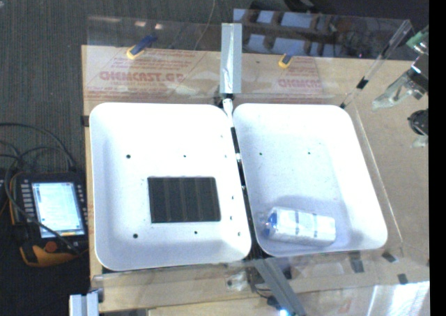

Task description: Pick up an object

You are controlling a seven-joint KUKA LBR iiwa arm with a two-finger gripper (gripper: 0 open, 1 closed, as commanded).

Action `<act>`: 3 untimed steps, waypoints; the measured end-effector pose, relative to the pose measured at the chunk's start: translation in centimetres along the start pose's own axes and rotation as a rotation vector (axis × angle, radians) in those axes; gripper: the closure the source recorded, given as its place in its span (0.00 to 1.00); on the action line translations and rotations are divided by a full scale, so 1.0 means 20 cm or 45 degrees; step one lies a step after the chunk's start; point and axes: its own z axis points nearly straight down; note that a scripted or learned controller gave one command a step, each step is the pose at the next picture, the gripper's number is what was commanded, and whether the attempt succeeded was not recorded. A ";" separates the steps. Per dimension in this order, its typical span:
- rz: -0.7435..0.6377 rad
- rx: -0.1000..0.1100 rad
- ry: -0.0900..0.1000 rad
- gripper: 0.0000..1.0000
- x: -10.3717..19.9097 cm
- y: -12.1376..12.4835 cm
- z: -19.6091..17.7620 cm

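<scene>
A clear plastic bottle (pixel 301 226) with a blue and white label lies on its side near the front wall of the right bin (pixel 306 133). A flat black ribbed rectangle (pixel 184 199) lies in the middle of the left bin (pixel 118 133). At the view's right edge, outside the right bin and well above and behind the bottle, pale grey parts of the gripper (pixel 408 91) show. It is far from both objects and nothing is seen in it.
A clear plastic panel (pixel 160 49) stands behind the bins, with a grey post (pixel 231 56) between them. A handheld screen unit (pixel 54 208) with cables lies on the floor to the left. Wooden bench surface (pixel 401 182) runs beside the right bin.
</scene>
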 end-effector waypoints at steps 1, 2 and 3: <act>0.077 0.001 0.001 0.00 -0.01 0.04 0.00; 0.233 0.002 0.002 0.00 -0.04 0.08 0.00; 0.389 0.002 0.001 0.00 -0.11 0.04 0.00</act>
